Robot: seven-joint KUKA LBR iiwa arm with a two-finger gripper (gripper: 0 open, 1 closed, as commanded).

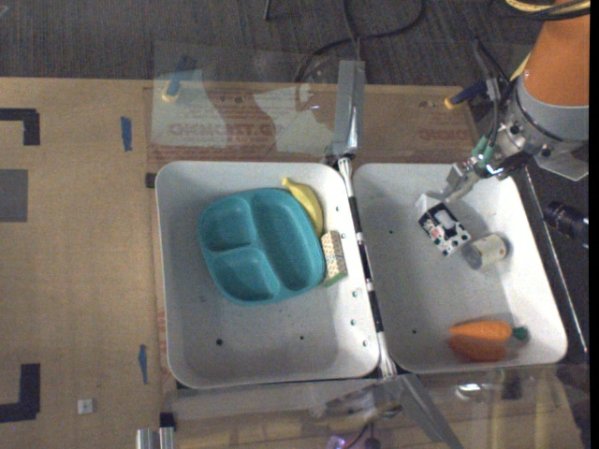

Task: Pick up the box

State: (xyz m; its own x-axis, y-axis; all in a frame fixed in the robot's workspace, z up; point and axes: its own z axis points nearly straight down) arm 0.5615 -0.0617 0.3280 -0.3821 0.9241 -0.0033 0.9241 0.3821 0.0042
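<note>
Claw (440, 206) seemingly grasping the box (445, 228) over the right bin (398, 340), near a carrot (480, 339).

We had a single fixed camera, set above the bench and looking down at a slant. It took in both shallow white plastic bins (178, 344) whole, side by side, with dark floor beyond the far edge. The grey, orange-banded arm (562, 64) entered from the right.
</note>
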